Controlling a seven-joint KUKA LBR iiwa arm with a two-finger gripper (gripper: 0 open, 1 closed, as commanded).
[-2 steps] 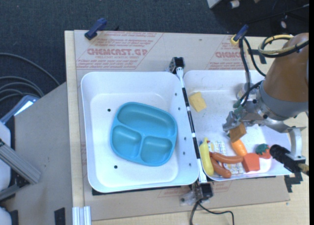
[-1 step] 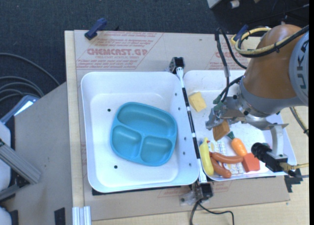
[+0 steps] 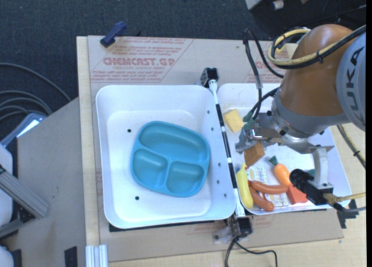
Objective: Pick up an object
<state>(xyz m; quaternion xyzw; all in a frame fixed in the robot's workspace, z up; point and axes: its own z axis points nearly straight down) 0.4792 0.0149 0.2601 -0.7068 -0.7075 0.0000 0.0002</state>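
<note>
a: the arm's jaws (image 3: 251, 138) hang low over the right bin (image 3: 244, 92), above a brown chunk (image 3: 254, 155). gripping?

b: can't tell. the chunk lies among food toys, near the divider; the blue tray (image 3: 170, 158) sits left.

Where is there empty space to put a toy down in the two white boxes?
The left bin has bare white floor all around the blue divided plate, widest along its far side and left edge. The right bin is crowded: the pincer hangs over a brown piece, with a yellow block, banana, sausages and carrot packed near.
</note>
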